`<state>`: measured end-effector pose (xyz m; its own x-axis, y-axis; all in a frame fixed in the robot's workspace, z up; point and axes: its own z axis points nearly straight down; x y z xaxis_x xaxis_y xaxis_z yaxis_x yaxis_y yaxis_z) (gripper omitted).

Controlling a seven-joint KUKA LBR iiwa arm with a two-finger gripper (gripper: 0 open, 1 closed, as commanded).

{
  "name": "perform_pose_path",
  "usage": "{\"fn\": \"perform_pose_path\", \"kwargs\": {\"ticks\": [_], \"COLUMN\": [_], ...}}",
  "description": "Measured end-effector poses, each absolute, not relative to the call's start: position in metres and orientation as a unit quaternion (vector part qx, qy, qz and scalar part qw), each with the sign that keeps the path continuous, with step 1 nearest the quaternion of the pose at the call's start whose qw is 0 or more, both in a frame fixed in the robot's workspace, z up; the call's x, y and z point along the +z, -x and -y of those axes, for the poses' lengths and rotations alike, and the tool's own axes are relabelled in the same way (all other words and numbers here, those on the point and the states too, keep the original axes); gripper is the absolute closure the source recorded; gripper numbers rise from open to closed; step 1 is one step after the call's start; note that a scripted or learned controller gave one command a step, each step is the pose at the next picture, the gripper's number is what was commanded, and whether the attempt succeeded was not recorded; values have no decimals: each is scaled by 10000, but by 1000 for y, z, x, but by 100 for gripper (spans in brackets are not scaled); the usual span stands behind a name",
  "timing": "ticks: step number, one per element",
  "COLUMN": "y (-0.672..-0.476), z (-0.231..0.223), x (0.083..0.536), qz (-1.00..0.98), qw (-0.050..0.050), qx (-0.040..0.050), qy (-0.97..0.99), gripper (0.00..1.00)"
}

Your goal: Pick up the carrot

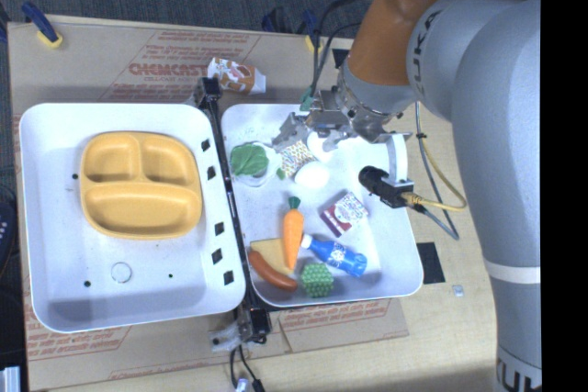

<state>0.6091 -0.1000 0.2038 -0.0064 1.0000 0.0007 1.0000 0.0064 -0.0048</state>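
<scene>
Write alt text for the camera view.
A grey robot arm's gripper hovers over the right bin, above an orange carrot lying among toy foods. The left bin holds a yellow divided tray.

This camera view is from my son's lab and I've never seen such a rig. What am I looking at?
One camera looks down at a slant on a bench with two white bins. The big grey and orange thing is a robot arm; its gripper hangs over the right bin. There lie toy foods: a carrot, which it should pick up, a sausage, a blue bottle, a green leaf. The left bin holds a yellow divided plate. The carrot lies untouched.
</scene>
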Motion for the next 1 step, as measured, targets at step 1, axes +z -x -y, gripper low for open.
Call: {"fn": "perform_pose_path", "kwargs": {"ticks": [1], "y": [-560], "z": [100], "x": [113], "qz": [7474], "qw": [24], "qx": [19], "qy": [6643], "gripper": [0]}}
